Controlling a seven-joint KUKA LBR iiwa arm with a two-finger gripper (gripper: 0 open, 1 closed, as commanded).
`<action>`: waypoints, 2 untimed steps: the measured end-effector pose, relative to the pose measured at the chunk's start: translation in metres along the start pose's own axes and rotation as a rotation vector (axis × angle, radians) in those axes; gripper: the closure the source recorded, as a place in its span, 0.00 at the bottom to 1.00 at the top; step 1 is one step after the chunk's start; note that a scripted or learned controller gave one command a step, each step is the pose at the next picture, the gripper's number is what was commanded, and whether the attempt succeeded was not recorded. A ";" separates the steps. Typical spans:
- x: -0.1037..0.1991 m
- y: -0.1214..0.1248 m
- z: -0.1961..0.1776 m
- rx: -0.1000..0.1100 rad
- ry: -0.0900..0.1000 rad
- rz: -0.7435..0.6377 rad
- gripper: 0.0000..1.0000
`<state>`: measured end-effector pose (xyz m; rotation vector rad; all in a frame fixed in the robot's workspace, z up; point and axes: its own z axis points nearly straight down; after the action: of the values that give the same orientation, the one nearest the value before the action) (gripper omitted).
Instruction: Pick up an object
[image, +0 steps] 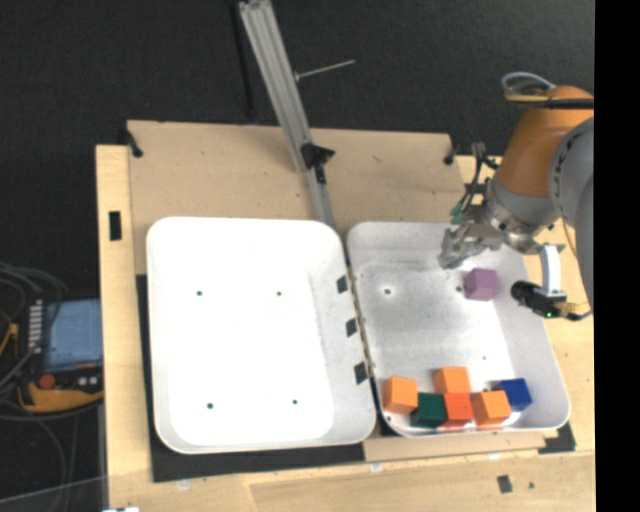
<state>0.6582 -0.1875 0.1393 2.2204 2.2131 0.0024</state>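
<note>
Purple cube (482, 284) lies alone in the right bin (400, 250), just beside the pincer (456, 250), whose spread I cannot tell, apart from blocks (455, 398) heaped along the near wall, so likely an easier target.

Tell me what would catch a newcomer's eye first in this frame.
The grey arm with its orange band reaches in from the right, its end effector low over the far part of the right bin, just beside a lone purple block. Next comes the bright cluster at that bin's near edge: orange blocks, a green block and a blue block packed together.
</note>
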 end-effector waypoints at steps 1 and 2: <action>0.005 -0.005 -0.060 -0.002 0.002 -0.003 1.00; 0.003 -0.003 -0.095 0.000 0.003 -0.006 1.00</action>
<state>0.6544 -0.1837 0.2344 2.2150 2.2211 0.0058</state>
